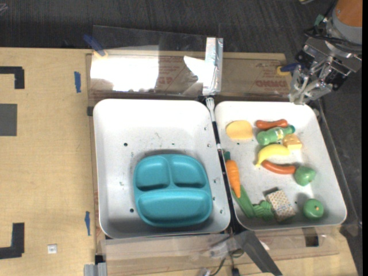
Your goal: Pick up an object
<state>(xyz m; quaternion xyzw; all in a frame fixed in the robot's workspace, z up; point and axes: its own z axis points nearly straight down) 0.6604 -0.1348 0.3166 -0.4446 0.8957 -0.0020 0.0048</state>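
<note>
Nearest the camera, along the lower rim of the right bin (330,171), sit a small green ball (313,209), a speckled tan block (279,203) and a dark green leafy piece (257,209) that touches the block's left side. An orange carrot (233,177) lies just above the leafy piece, close against the bin's left wall. Higher up is a tight cluster: a yellow banana (270,153), a red sausage (279,167) just below it, a green lump (304,175) to the sausage's right, a green bottle-like toy (273,135), a second red sausage (271,123) and a yellow rounded piece (240,130) to the left, slightly apart from the rest.

Beside it, the left bin (115,131) holds a teal divided tray (171,190), lying flat toward the bin's near edge.

At the upper right the end effector (305,91) hangs over the counter (40,171) just beyond the right bin's far corner (nothing sits between its fingers, though whether they are spread or closed is too cluttered to tell). An orange band (349,7) shows on the arm above it.
</note>
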